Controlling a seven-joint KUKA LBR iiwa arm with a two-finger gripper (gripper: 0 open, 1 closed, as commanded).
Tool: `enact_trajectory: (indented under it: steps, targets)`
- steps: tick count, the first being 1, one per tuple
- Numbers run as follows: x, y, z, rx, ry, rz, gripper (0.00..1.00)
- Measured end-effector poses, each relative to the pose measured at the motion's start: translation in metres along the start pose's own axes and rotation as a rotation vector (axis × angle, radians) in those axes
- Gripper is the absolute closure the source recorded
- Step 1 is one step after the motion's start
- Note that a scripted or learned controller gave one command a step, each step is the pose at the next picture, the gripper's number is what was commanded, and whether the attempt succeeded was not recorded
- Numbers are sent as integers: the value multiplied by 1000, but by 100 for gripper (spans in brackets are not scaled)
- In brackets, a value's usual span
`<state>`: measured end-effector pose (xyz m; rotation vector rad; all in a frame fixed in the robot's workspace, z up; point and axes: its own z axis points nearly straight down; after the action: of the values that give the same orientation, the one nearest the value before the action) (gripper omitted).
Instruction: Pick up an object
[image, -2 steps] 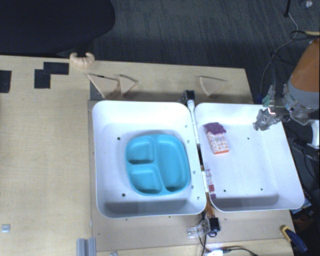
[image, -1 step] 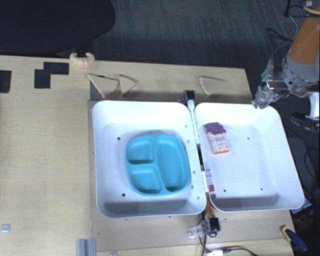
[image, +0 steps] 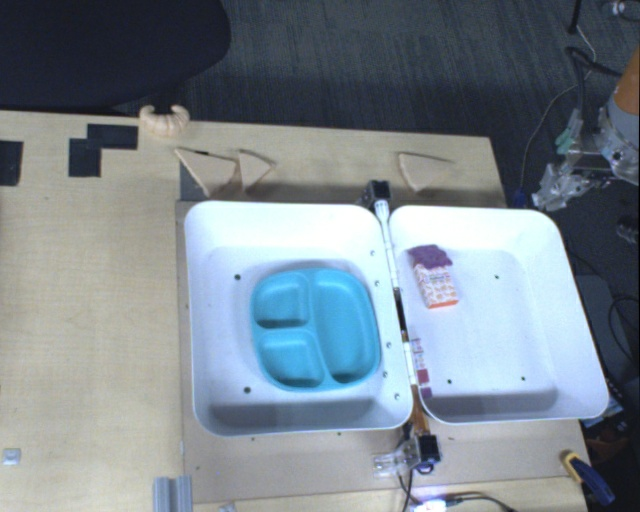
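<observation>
One arm (image: 612, 125) hangs past the right bin's (image: 540, 250) far corner, claw (image: 560, 185) state unreadable.

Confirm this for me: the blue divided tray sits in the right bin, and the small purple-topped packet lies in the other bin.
Not quite. The camera view shows the blue divided tray in the left bin, not the right one. The small purple-topped packet does lie in the other bin, the right bin, near its far left corner.

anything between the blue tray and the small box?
Camera view: the adjoining bin rims separate the blue tray and the small box; otherwise bare white floor.
</observation>
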<state>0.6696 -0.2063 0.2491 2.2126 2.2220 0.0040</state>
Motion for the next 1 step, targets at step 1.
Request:
enact_trajectory:
  steps: [1]
  targets:
    - [65,0,0,1,3,-3,100]
